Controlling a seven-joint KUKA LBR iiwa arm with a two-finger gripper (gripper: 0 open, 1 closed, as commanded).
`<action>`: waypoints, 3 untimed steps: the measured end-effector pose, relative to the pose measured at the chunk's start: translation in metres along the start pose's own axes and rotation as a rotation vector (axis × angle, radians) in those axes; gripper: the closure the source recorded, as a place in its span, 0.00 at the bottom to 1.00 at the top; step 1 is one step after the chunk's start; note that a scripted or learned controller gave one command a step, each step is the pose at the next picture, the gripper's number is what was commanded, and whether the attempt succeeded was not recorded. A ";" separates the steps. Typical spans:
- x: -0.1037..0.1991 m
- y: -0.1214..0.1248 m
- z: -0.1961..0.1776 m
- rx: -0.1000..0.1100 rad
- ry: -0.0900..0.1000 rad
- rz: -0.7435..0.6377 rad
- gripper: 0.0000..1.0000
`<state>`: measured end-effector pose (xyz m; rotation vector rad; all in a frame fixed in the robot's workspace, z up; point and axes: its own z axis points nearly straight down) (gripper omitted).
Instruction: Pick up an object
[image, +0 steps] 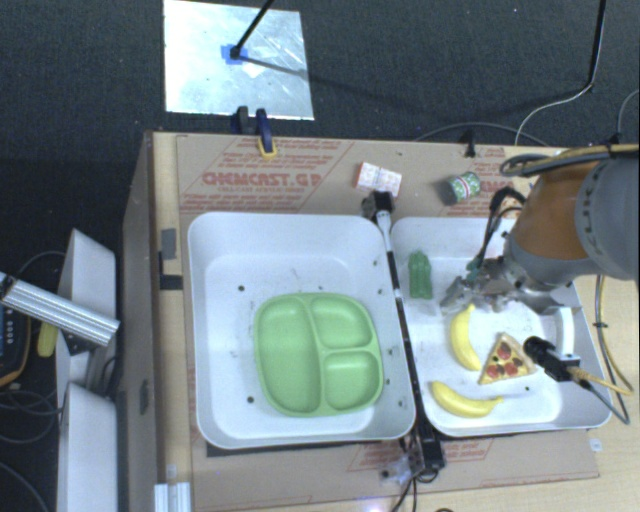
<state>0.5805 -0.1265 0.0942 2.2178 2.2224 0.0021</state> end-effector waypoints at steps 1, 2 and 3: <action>0.031 -0.044 0.010 0.003 0.001 0.001 0.00; 0.030 -0.043 -0.001 -0.001 0.001 0.001 1.00; 0.095 0.003 -0.092 -0.003 0.002 -0.003 1.00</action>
